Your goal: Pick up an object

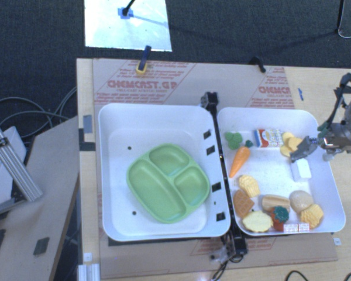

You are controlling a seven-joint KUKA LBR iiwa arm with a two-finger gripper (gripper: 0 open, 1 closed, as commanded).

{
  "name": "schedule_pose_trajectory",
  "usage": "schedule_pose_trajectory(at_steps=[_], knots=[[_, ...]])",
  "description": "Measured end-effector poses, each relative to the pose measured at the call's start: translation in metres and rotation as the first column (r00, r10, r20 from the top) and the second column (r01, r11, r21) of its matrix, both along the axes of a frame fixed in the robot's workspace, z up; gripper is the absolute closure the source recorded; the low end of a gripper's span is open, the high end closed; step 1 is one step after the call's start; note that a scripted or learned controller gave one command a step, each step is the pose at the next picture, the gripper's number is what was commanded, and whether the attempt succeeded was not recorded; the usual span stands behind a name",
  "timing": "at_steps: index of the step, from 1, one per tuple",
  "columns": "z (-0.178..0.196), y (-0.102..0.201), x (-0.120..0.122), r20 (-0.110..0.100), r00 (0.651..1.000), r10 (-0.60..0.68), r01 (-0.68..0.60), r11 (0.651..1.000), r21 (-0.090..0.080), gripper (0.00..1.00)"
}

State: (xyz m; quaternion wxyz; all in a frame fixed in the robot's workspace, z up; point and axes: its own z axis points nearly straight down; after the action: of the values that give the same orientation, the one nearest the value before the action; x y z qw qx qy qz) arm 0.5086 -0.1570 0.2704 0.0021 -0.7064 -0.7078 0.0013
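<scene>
From the camera view, your gripper (302, 151) hung over the right bin (324, 174), and I could not tell how it was set. The carrot (240, 160) lay near the divider; probably light, rigid, slick plastic, best grasped across its thick orange middle.

Single fixed overhead view, slanting down on both bins (164, 113).

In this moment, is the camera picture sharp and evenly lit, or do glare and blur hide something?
Camera view: light is even and soft; the green divided plastic plate and orange toy carrot are sharp; the grey two-finger gripper is slightly blurred; mild glare on the pale sheet above the bench.
</scene>
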Motion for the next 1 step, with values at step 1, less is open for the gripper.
schedule_pose_trajectory(at_steps=[1], knots=[[0.0028,0.0,0.0014,0.006,1.0,0.001,-0.001,1.0,-0.001,0.0]])
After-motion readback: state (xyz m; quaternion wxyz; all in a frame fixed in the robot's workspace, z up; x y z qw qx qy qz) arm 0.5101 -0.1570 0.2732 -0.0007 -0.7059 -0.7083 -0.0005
